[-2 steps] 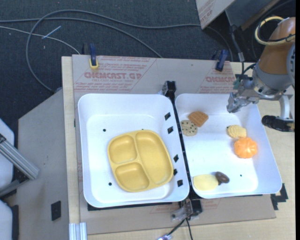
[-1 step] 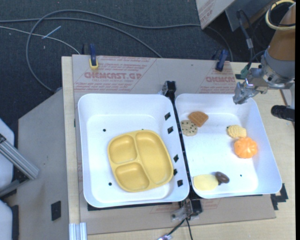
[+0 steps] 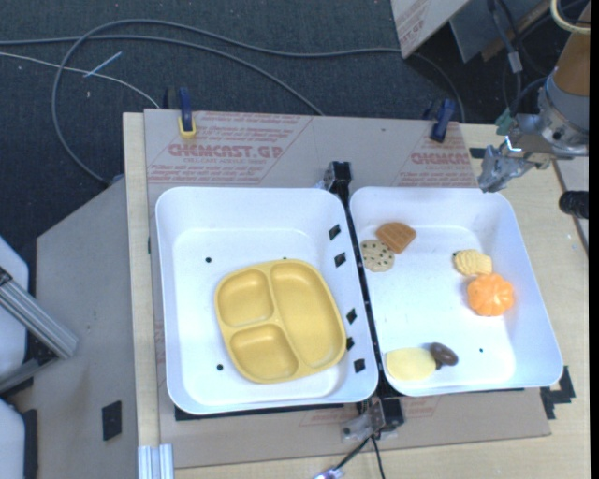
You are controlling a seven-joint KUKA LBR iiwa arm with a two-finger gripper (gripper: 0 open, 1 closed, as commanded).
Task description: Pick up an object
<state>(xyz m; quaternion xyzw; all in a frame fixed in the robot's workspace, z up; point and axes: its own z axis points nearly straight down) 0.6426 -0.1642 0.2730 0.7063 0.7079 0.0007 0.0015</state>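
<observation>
We see a dark carpeted floor [image 3: 56, 122] at far left, crossed by thin grey cables [image 3: 70, 56], and a cardboard sheet [image 3: 243, 140] clamped over the table [image 3: 84, 309] by two blue clamps [image 3: 186, 112]. On it sit two shallow white bins side by side. The left bin [image 3: 187, 215], well left of and below the fingers, holds a yellow divided tray [image 3: 279, 320] with three compartments. The right bin [image 3: 524, 355] lies just below the fingers and holds the small objects: a chocolate-chip cookie [image 3: 377, 254] touching a tan waffle-like piece [image 3: 397, 236], a pale yellow disc [image 3: 410, 365] with a small dark brown lump [image 3: 443, 355] against it, a yellow ridged piece [image 3: 472, 263] and an orange ball [image 3: 490, 294] just beneath it.

The fingers [image 3: 498, 171] hang over the upper right rim of the right bin, nothing visibly between them; they are small and blurred, so we cannot tell whether they are parted or closed. The arm [image 3: 569, 103] is cut off by the frame's right edge. A cardboard box [image 3: 421, 19] at the top is also cropped.
</observation>
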